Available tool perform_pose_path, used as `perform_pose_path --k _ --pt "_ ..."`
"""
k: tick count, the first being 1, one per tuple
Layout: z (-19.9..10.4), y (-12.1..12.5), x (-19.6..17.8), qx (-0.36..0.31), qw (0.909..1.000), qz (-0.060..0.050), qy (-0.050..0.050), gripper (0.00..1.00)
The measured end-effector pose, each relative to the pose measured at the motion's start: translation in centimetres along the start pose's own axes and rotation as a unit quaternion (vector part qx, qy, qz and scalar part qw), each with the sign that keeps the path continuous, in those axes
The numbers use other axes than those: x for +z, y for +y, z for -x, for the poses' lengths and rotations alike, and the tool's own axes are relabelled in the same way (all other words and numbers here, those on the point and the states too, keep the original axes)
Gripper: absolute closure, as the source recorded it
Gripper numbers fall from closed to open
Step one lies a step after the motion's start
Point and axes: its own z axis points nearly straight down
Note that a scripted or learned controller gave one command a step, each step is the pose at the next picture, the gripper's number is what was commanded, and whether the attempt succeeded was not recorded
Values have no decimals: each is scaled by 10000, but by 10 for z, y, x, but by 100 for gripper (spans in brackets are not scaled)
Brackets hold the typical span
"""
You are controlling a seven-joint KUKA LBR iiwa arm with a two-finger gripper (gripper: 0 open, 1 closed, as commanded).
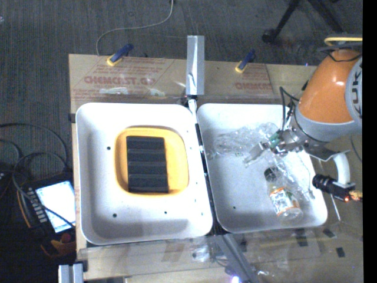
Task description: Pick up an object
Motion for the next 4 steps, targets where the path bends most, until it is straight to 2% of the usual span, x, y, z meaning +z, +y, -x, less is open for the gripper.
perform_pose_path --k 1,3,4 --pt "-1 33 45 -428 9991 -16 -2 100" --pt "-2 34 28 -432 9991 -19 10 100" --pt "-40 96 0 -475 9989 -3 -8 100"
